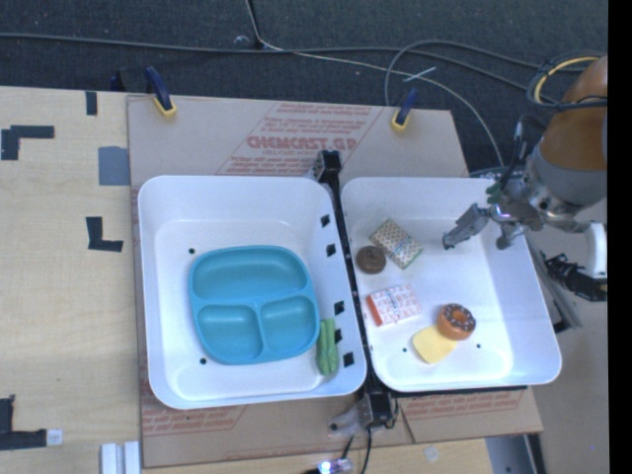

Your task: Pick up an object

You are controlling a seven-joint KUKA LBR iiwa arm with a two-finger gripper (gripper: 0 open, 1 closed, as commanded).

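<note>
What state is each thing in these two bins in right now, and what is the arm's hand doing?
Blue tray: flat in left bin.
Green item: beside tray, against bin wall.
Brown disc: loose, right bin.
Patterned packet: lying flat.
Red-white packet: lying flat.
Donut: touching yellow piece.
Gripper: above right bin, holding nothing.

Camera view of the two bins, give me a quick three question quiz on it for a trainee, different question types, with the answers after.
1. True or false: the blue divided tray lies in the right bin.
2. Which item touches the yellow piece? A) brown disc B) sprinkled donut C) green item
3. Fill in: the hand hangs over the ___ bin.

Key: 1 false, it lies in the left bin. 2 B. 3 right.
</note>
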